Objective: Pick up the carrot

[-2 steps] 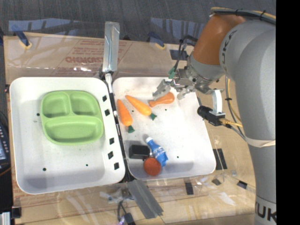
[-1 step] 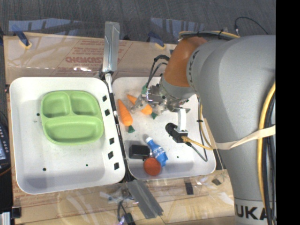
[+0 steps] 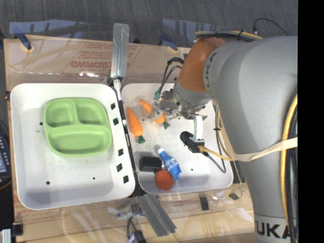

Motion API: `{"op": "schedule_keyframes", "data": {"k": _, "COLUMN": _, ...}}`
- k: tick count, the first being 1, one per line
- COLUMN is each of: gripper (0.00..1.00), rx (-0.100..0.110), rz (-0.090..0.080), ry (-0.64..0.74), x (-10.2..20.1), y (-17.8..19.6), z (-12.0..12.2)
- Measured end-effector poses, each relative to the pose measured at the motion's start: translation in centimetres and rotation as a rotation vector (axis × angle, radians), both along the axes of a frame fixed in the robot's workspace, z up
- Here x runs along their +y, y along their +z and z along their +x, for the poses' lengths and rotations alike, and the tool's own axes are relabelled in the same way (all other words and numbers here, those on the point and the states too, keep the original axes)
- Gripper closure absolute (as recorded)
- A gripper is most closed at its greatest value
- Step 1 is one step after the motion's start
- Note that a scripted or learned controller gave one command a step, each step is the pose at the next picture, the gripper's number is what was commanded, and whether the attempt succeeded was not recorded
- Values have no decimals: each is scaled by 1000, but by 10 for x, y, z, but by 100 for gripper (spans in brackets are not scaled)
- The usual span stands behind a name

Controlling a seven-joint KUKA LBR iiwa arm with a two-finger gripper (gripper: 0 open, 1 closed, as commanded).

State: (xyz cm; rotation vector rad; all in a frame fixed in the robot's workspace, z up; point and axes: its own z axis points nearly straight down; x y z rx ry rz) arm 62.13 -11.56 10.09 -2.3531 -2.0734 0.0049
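The long orange plastic carrot (image 3: 134, 122) lies by the right white bin's (image 3: 217, 173) left wall; the metal two-finger gripper (image 3: 163, 110) sits beside it — perhaps over a smaller orange piece (image 3: 146, 106); its grip cannot be made out.

Two bins side by side on bench: left bin (image 3: 30, 186) holds a three-compartment tray (image 3: 77, 125) near centre. In right bin (image 3: 217, 178), carrot (image 3: 134, 122) lies by the divider at 9 o'clock; gripper (image 3: 164, 109) at 12, w/ a smaller carrot piece (image 3: 146, 105) just beside it; bottle (image 3: 169, 164), ball (image 3: 164, 180), block (image 3: 150, 163) clustered at 6–7.
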Motion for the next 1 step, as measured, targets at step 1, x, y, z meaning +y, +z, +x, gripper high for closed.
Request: {"op": "schedule_keyframes", "data": {"k": 1, "gripper": 100, "rx": -7, "rz": 0, "ry": -25, "x": 84, "y": 93, "z": 36}}
